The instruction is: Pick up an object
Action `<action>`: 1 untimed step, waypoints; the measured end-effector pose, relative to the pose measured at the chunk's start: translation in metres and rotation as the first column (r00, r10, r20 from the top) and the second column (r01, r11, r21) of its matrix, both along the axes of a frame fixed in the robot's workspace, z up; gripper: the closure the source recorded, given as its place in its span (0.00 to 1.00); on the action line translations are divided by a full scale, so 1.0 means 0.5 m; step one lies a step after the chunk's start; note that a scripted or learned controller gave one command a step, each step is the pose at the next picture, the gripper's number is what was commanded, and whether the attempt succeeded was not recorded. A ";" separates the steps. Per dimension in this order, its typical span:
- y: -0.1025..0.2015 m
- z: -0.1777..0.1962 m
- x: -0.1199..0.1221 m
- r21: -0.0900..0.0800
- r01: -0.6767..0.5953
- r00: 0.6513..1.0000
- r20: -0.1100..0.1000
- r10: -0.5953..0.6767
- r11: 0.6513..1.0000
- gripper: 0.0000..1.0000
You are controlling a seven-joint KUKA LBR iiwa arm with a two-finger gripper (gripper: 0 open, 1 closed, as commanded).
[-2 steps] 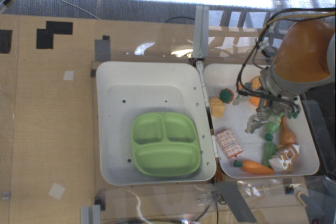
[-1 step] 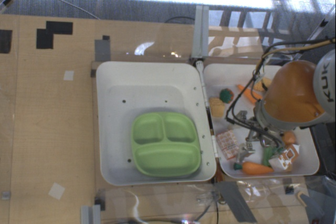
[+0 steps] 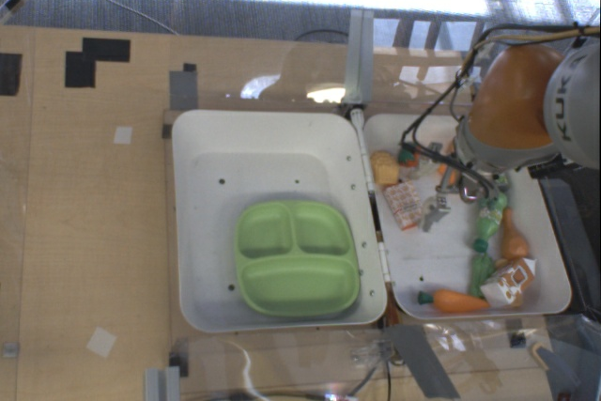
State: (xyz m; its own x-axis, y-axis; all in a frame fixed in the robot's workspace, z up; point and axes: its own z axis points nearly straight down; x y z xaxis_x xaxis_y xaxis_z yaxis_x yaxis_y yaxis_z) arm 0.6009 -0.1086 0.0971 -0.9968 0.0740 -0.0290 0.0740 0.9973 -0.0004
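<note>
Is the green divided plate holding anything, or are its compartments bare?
Bare. The green plate lies flat in the left bin, and all three compartments show only plain green surface; the toy food sits in the right bin.

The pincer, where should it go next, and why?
Probably straight down a little. The pincer hangs in the right bin just beside the small red-and-white packet, with nothing seen between its fingers, so lowering toward that packet seems the nearest chance to grab something.

A tan wooden bench lies under bright, striped window light.
</note>
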 end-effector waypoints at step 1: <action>-0.110 -0.014 -0.099 0.002 0.238 0.971 -0.013 -0.238 0.971 0.00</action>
